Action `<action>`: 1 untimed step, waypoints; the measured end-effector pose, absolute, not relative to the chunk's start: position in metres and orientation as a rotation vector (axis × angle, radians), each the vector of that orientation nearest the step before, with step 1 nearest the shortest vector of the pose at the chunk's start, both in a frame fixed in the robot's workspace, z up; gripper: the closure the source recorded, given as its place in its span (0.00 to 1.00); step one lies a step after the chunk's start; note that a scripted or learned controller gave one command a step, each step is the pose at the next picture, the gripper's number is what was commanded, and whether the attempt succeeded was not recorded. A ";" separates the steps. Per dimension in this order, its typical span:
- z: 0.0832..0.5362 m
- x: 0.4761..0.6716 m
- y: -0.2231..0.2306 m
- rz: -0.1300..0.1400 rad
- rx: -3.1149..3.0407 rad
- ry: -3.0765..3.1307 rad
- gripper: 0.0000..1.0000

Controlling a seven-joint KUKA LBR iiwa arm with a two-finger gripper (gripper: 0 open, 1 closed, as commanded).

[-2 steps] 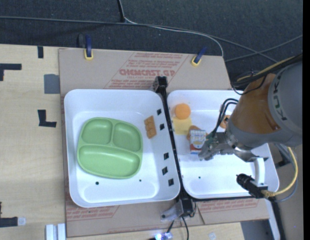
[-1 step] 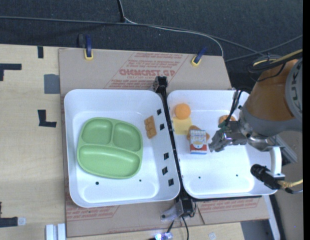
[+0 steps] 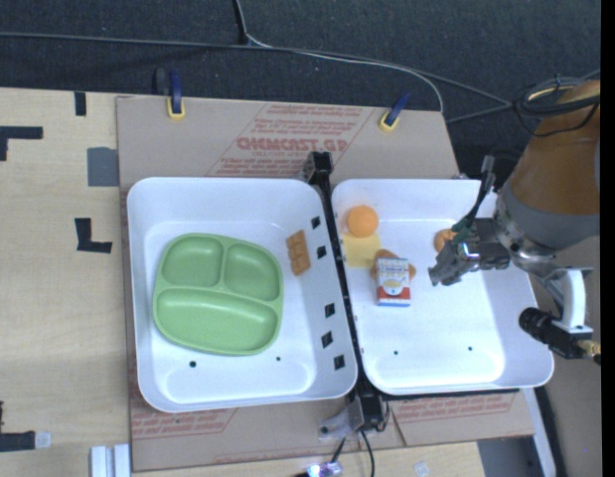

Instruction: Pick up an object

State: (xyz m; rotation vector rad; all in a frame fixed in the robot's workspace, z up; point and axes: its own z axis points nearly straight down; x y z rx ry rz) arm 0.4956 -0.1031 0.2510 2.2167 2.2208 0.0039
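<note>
Left bin (image 3: 148, 207): green divided plate (image 3: 219, 293), brown cracker (image 3: 299, 253) right of it. Right bin (image 3: 486, 351): orange ball (image 3: 362, 221) far-left, yellow block (image 3: 358, 251) beneath, small carton (image 3: 392, 281) near-right of block. Gripper (image 3: 448, 266) over bin's right part, carton apart; grip state cannot tell.

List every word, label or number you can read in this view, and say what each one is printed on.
"CHEMCAST GP": red print on the brown cardboard sheet under the bins, read only in part; the smaller red lines around it are too blurred.
Small carton in the right bin: red and white label, too small to read.
Nothing else legible.
</note>
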 end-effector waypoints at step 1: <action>0.238 0.490 -0.046 -0.002 2.217 2.230 1.00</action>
